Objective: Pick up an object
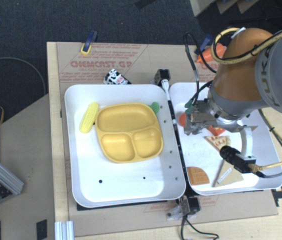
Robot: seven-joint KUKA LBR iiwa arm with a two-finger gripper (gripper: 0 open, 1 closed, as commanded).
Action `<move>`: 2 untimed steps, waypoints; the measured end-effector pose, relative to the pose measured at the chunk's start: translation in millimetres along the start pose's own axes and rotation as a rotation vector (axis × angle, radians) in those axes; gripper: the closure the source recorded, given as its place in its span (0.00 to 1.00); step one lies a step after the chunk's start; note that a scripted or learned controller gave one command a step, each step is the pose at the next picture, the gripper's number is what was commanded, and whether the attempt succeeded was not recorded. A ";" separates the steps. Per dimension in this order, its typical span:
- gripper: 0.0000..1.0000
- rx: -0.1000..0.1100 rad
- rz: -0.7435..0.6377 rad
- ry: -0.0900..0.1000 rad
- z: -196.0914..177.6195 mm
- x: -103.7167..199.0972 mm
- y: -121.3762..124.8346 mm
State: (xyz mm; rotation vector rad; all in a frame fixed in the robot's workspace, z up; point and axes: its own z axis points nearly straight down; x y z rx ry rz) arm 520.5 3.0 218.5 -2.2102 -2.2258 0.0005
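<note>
Where the cardboard surface [131, 59] lies bare, red print reads "CHEMCAST GP". The end effector [197, 119] hangs over the right bin [266, 149]; its opening cannot be determined.

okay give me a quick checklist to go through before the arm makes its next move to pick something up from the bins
1. Hand over a bin: ok, it sits over the right bin, near its left wall.
2. Object under the hand: cannot tell; an orange-red piece shows at its left side, partly hidden.
3. Anything held by the hand: cannot tell, the wrist blocks the view.
4. Other pickable items nearby: ok, a round brown cookie and a tan wedge lie at the bin's front.
5. Left bin items away from the arm: ok, yellow divided plate and corn cob lie apart from it.
</note>
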 end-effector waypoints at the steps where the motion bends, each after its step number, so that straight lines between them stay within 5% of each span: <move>1: 1.00 -0.006 0.002 -0.002 -11.8 28.7 -2.5; 2: 1.00 -0.002 0.008 -0.003 -7.9 18.7 -4.4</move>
